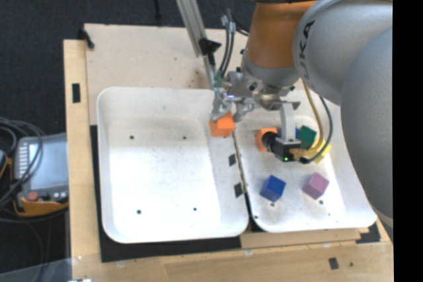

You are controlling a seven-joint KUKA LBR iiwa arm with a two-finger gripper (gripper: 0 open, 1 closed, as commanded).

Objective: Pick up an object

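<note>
Claw [228, 109] clenched on the orange block [223, 125], held just under the fingertips, above the rim where the left bin [119, 109] meets the right bin [344, 208]. Further right of the orange block: green block [306, 136]. Down and right of it: blue block [272, 187], then purple block [316, 185].

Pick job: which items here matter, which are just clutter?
In play:
- gripper, over the seam between the bins
- orange block, right under it

Lying about, all in the right bin:
- blue cube
- purple cube
- green block
- left bin
</note>
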